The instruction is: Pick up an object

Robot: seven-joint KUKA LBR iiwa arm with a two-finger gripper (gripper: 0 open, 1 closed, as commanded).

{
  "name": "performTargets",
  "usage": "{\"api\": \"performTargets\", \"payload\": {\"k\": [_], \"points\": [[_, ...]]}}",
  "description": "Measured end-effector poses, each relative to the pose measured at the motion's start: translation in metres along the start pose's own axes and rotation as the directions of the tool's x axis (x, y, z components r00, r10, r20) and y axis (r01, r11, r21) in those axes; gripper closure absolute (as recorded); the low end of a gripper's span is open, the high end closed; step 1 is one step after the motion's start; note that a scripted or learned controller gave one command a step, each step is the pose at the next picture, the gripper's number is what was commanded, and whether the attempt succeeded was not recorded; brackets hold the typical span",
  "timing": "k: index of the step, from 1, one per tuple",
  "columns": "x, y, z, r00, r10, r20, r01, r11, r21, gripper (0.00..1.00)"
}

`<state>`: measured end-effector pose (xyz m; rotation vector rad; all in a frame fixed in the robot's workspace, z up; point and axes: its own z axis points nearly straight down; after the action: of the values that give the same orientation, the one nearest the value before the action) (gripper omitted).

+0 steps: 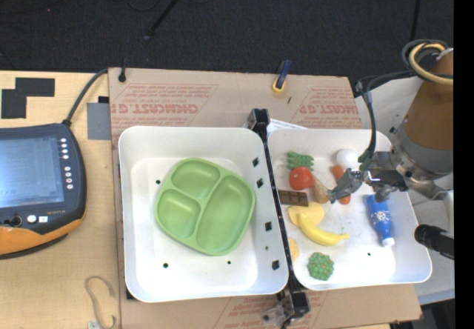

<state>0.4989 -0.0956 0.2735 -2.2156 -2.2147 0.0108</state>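
Note:
The right bin (404, 264) holds several toy foods: a red tomato (300, 177), a green leafy piece (300, 160), a white egg (346, 156), a brown block (292, 198), a yellow banana (320, 231), a broccoli head (320, 266) and a blue bottle (380, 221). My gripper (361, 182) hangs over the bin's upper right part, open, between the egg and the blue bottle. Its left finger (343, 188) points down at a small orange-red piece (342, 199) that it partly hides. Nothing sits between the fingers.
The left bin (141, 261) carries a green divided plate (205, 205). A black divider (270, 209) runs between the bins. A tablet with an orange case (33, 179) lies on the bench at far left. A black arm part (437, 238) sits at the right bin's edge.

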Motion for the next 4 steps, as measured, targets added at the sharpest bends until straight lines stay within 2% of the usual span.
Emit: {"api": "performTargets", "payload": {"k": [1,2,3,4], "points": [[0.000,0.001,-0.005,1.000,-0.002,0.001,0.002,1.000,-0.010,0.00],[0.010,0.004,0.055,1.000,-0.003,-0.001,0.003,1.000,-0.001,0.00],[0.016,0.012,0.114,1.000,-0.002,-0.001,0.002,1.000,-0.002,0.00],[0.014,0.005,0.176,1.000,-0.001,-0.001,0.001,1.000,-0.001,0.00]]}}
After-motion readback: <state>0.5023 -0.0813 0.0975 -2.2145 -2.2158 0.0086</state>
